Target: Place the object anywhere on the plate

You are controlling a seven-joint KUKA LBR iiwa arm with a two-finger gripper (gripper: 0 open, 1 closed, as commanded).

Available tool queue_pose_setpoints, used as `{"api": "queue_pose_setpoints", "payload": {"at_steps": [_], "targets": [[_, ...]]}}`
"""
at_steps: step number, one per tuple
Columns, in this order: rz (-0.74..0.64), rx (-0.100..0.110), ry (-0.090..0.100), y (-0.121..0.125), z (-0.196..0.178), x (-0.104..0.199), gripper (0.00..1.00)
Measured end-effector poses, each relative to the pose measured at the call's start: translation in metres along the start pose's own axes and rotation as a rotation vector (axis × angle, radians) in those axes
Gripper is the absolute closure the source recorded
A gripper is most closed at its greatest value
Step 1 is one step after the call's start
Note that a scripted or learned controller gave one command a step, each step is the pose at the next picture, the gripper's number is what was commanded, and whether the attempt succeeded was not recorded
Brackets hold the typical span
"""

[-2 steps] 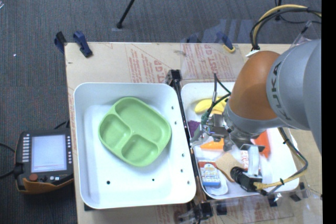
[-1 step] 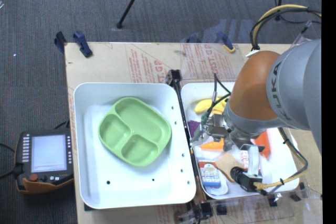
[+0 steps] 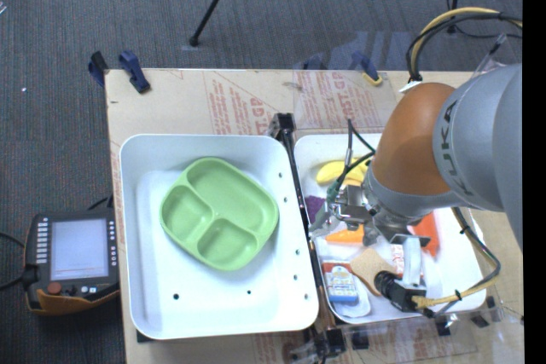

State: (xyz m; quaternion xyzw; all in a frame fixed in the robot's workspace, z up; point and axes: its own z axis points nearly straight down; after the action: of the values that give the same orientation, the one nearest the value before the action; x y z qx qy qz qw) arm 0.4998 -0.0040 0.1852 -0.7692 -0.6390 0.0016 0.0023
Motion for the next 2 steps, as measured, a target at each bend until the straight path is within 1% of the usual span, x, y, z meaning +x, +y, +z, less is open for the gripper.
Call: {"api": "queue_pose_setpoints", "payload": {"at_steps": [2], "targets": [[0.000, 0.000, 0.000, 0.0000, 0.0000, 0.0000, 0.00]]}}
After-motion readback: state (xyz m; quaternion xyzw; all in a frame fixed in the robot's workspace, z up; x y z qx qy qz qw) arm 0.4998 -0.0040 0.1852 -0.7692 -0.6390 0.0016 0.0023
